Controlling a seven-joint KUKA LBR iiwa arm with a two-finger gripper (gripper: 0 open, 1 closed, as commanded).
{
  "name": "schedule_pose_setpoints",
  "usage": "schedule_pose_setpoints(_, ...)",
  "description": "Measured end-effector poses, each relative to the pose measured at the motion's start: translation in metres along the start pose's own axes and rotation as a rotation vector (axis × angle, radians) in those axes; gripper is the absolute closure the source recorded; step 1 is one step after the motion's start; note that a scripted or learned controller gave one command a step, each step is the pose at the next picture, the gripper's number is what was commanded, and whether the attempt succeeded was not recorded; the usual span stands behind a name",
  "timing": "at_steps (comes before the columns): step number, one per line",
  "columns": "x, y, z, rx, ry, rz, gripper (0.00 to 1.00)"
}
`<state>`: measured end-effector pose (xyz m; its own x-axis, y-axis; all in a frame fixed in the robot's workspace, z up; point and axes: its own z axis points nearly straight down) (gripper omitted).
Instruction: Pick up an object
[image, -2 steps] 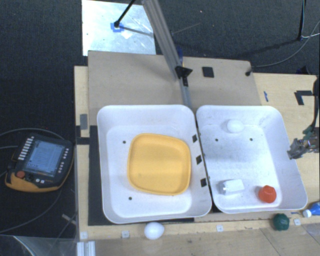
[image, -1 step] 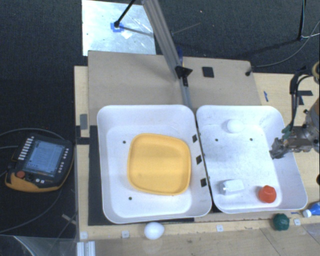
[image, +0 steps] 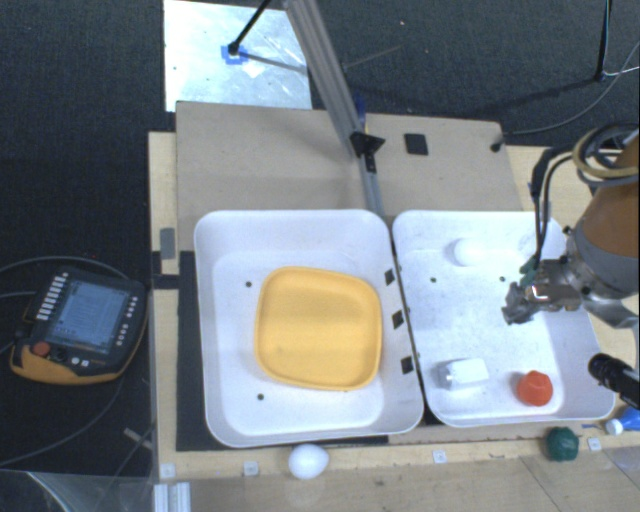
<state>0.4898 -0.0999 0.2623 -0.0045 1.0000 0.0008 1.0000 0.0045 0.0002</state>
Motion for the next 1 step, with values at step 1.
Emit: schedule_pose_setpoints(1,0.0481,0.0011,0.0148,0.0,0.0,0.0,1.0)
